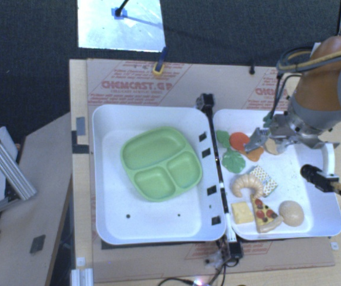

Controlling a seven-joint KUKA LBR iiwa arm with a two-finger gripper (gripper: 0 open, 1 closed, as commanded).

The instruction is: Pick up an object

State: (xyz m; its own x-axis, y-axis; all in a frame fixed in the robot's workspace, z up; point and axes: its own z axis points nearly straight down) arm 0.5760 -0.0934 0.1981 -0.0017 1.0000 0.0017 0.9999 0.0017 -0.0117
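Even, bright overhead light; glare on white bins [158,234]; soft shadows; slight overall softness, dark backdrop.

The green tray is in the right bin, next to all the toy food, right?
Not quite. In the camera view the green tray lies in the left bin. The toy food, like the croissant and pizza slice, is in the right bin.

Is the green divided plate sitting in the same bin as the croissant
No, the green divided plate lies alone in the left bin, while the croissant lies in the right bin.
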